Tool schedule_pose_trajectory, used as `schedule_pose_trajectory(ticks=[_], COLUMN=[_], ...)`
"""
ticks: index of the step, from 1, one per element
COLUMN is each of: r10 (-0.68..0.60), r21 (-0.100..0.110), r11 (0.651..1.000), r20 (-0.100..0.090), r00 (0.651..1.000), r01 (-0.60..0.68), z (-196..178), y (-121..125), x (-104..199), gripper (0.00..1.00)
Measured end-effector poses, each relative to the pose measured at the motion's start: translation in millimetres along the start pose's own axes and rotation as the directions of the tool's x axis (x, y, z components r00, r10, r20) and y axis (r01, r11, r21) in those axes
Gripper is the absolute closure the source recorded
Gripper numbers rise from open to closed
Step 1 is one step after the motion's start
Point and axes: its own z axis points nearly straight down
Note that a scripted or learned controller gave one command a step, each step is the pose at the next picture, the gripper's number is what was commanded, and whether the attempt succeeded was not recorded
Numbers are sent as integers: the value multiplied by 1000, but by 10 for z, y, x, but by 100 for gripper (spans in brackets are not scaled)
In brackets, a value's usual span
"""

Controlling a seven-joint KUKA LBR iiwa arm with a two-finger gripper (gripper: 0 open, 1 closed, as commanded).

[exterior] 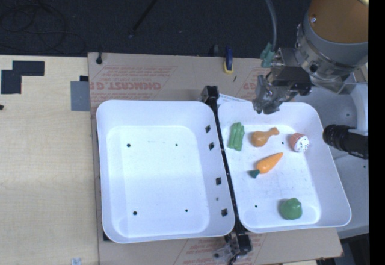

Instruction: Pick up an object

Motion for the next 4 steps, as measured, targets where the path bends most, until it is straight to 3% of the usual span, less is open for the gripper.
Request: schedule_pose_trajectory(ticks=[1, 2, 3, 4], r10=[0, 2, 6, 1], r21=[-1, 1, -5, -2], r11=[1000, 1000, 1000, 1000], r20=[-1, -1, 0, -1], r00=[1000, 1000, 1000, 1000], r01=[0, -2, -6, -1], z=[311, 1336, 868, 845], y=[-188, -191, -191, -188], x=[-36, -219, -1253, -466], gripper=[100, 100, 100, 100])
